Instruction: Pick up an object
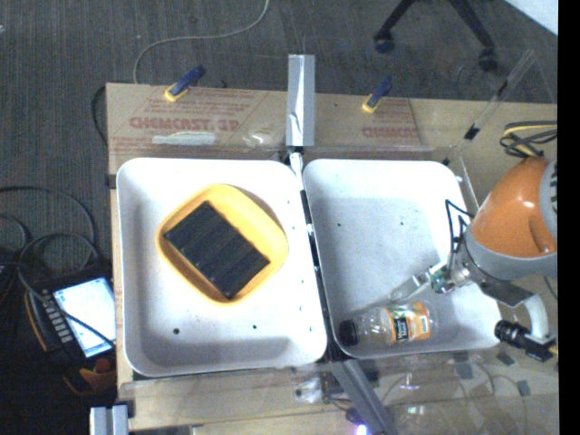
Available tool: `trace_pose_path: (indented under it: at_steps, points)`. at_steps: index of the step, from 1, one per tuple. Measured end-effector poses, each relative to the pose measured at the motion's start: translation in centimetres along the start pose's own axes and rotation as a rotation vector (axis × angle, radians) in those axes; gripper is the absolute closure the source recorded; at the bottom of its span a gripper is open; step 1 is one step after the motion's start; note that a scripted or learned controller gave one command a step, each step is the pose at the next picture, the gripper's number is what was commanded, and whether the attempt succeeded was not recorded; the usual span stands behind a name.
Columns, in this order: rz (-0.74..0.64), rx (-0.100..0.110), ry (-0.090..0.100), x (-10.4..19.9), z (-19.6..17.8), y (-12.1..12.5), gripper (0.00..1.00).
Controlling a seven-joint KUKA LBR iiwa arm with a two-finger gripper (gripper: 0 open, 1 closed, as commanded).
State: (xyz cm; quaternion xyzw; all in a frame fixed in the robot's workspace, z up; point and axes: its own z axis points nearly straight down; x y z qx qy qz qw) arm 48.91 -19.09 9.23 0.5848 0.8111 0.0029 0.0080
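Two shallow white bins are seen side by side on the bench (pixel 263 120). In the left bin (pixel 136 270) a yellow dish (pixel 269 220) is set, and on it a dark ridged slab (pixel 217 249) is laid at a slant. In the right bin (pixel 381 198) a clear plastic bottle (pixel 388 325) is found lying on its side along the near wall, its dark cap turned toward the divider between the bins and its orange label toward the right. The grey arm with its orange band (pixel 512 216) is brought in from the right edge, above the right bin's near right corner. The gripper (pixel 426 284) is seen slanting down and leftward, just above and to the right of the bottle; nothing is seen between its jaws, and whether the jaws are spread or pressed together cannot be told. Two blue-and-yellow clamps (pixel 184 82) are fixed at the far edge of the bench.
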Motion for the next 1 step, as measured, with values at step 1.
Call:
trace_pose_path:
  at_steps: [1]
  points:
    - [-0.002, -0.005, 0.001, 0.08, -1.07, 0.28, 1.0]
